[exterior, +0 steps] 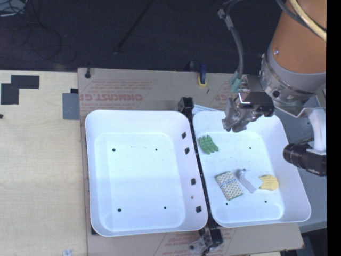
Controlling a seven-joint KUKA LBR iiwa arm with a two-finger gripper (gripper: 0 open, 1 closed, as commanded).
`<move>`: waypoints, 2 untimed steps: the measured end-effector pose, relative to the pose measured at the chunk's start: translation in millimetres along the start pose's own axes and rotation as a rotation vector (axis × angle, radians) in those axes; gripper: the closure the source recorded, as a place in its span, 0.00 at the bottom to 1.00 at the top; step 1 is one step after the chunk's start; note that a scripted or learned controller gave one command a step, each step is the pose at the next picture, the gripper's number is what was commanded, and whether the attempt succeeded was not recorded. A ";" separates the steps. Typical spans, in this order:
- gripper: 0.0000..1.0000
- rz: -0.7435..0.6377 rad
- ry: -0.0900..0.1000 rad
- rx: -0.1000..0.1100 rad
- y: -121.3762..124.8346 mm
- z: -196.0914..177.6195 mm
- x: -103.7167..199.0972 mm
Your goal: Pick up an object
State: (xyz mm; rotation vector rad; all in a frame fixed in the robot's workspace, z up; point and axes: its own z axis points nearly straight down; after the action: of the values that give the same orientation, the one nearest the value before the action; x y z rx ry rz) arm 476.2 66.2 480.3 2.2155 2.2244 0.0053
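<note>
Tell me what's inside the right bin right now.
The right bin holds a green ridged piece, a patterned square packet, a grey block and a yellow object. The gripper covers the bin's far rim.

Robot lab: bench point(37, 159), white bins point(101, 127)

2 shallow white plastic bins: left bin point(101, 143), right bin point(287, 207). 4 loose items, all below the gripper point(235, 122): 1 green ridged soft piece point(208, 144) down-left of it, 1 flat patterned square packet point(229, 185), 1 small grey-white block point(248, 180), 1 yellow textured lump point(269, 183) further down.
</note>
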 end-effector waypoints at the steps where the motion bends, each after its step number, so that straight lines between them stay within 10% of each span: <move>1: 1.00 -0.001 -0.002 0.010 -0.6 30.0 49.2; 2: 1.00 -0.003 0.001 0.001 0.2 -39.4 105.5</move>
State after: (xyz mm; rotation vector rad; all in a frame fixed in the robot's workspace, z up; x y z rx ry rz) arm 475.8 171.7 519.8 2.2133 2.2286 0.0060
